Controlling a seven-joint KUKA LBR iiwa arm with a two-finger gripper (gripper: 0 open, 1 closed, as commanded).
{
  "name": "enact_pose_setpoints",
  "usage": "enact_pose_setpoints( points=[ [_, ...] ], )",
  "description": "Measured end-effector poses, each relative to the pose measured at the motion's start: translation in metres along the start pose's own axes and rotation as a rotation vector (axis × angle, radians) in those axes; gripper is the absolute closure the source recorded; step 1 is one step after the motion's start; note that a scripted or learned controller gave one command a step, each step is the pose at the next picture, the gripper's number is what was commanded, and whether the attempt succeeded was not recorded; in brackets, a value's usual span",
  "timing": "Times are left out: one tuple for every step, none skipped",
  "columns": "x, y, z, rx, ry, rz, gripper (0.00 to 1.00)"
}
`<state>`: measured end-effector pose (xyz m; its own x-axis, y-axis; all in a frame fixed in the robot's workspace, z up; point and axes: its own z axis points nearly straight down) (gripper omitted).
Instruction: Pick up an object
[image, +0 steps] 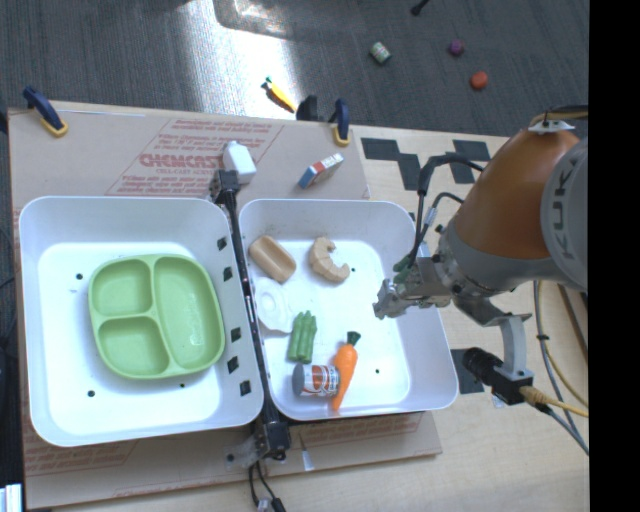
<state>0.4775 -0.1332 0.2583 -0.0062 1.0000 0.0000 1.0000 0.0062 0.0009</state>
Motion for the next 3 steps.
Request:
enact_pose_setpoints(
  points=[
    [-0.013, -0.001, 0.035, 0.004, 0.0, 0.0, 1.0],
    [-0.016, 0.053, 0.045, 0.002, 0.001, 0.0, 1.0],
    [-0.012, 0.012, 0.025, 0.003, 0.001, 0.002, 1.0]
  ],
)
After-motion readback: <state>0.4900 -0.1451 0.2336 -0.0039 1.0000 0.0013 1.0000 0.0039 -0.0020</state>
